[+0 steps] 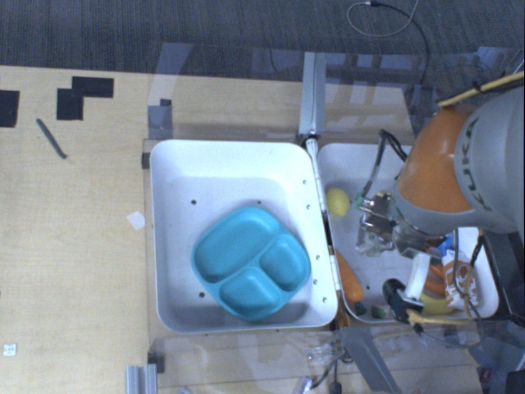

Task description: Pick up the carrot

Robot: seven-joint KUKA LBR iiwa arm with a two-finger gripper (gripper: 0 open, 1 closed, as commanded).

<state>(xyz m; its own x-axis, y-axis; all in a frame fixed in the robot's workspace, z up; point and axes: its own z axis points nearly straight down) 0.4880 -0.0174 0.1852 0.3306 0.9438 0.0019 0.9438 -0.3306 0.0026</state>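
The carrot point(349, 280) is orange and lies in the right bin point(354, 161), against its left wall near the front corner. My gripper point(374, 230) hangs over the middle of that bin, slightly behind and to the right of the carrot and apart from it. Nothing shows between the gripper and the carrot. The arm's grey and orange wrist covers the right part of the bin.
A yellow ball point(337, 201) rests by the right bin's left wall, behind the carrot. Some colourful packets point(459, 276) lie at its right end. The left bin point(176, 302) holds a blue divided plate point(251, 261). A metal divider post point(310, 97) stands between the bins.
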